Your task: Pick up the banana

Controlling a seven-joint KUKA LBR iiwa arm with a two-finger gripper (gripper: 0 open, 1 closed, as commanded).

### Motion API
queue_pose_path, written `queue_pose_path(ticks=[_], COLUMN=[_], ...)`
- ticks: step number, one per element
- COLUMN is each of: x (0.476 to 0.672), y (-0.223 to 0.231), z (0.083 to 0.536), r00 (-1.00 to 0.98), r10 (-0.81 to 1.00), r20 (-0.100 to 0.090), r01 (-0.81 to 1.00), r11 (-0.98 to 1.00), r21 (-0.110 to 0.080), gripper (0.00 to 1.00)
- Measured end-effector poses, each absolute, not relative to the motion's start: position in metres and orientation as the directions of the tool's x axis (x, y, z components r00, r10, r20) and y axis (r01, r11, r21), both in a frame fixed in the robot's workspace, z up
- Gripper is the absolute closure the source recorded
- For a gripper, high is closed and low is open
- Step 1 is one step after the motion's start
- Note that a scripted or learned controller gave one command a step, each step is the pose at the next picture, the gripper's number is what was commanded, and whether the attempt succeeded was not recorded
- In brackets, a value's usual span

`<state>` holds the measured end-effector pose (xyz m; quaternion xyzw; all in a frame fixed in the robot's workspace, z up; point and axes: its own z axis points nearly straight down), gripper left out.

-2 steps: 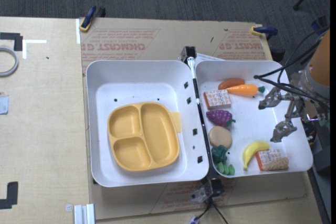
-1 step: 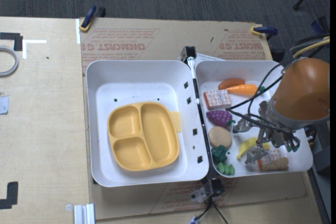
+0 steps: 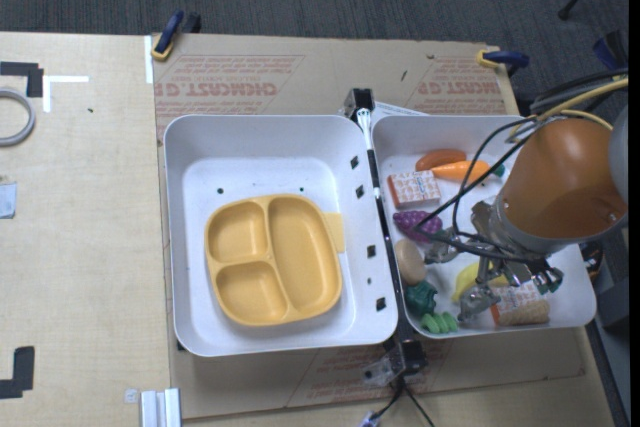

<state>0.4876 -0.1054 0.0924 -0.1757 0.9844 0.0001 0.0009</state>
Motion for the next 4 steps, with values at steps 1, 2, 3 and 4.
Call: queue_pose_path(ticks=[1,2,3,4], x=[0.486,0.488,0.489,0.494], y=[-0.103,-0.098,-0.105,-0.142], z=[0.092,0.093,0.093,0.220], r00=[-0.947,-0.793,-0.640,-0.524], r10=[-0.321,-0.609,-0.769,-0.852], r20=[-0.002,-0.004,-0.003,-0.004], r01=[-0.321,-0.609,-0.769,-0.852], r11=[0.947,0.793,0.640,0.524], r21=[0.000,-0.002,-0.002,-0.003], gripper=[0.00,0.00,0.00,0.00])
